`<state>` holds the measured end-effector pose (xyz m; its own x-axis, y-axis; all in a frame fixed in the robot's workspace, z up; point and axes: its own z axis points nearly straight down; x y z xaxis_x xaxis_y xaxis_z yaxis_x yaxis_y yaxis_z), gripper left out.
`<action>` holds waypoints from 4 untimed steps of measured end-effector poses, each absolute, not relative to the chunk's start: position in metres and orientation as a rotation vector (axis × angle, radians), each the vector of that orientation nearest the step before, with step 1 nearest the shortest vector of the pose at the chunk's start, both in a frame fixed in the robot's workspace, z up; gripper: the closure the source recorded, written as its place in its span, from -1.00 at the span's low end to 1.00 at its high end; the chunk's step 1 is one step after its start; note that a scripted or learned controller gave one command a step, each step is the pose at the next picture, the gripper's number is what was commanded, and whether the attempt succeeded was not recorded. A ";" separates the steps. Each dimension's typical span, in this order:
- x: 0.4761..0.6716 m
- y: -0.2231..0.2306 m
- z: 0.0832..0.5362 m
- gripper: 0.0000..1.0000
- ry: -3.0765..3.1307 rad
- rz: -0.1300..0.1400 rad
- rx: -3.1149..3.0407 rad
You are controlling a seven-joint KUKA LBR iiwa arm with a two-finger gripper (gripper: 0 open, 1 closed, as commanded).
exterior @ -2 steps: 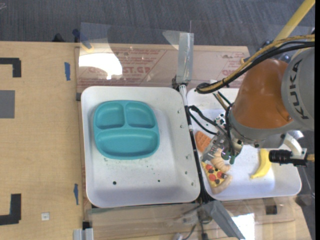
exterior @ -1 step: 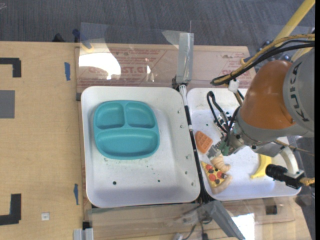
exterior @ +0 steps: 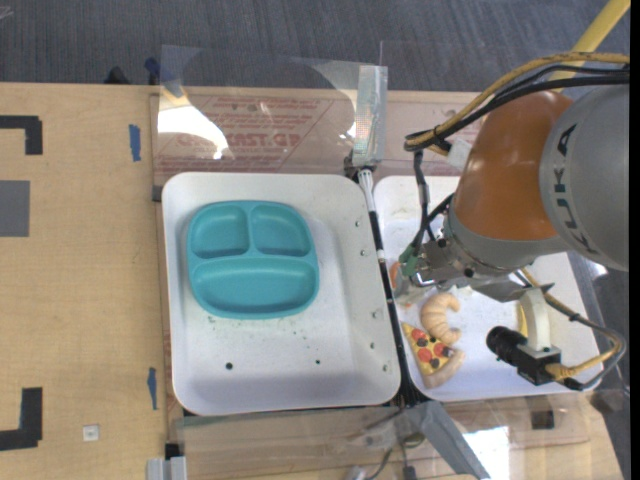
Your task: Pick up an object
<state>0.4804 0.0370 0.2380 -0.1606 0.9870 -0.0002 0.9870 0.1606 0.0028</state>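
Observation:
In the right bin (exterior: 400,200) a pale croissant (exterior: 440,315) lies near the left wall. A pizza slice (exterior: 433,351) with red toppings rests just below it, near the bin's front. The arm's orange and grey wrist hangs over the right bin, and the gripper (exterior: 418,271) is low at the bin's left wall, just above the croissant. Something small and green-orange shows at the gripper's tip, too small to tell. The wrist hides much of the right bin.
A teal divided plate (exterior: 252,259) lies in the left bin (exterior: 340,368), toward its back left. A clear plastic sheet (exterior: 260,118) stands behind the bins. Cardboard covers the bench to the left.

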 end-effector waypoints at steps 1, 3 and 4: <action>0.478 0.085 0.183 1.00 1.511 -0.010 2.759; 0.479 0.155 0.205 1.00 0.434 -0.001 3.113; 0.479 0.215 0.196 1.00 0.319 0.000 3.126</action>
<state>0.4787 0.2149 0.1959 0.9794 0.2018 0.0000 0.2018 -0.9794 -0.0009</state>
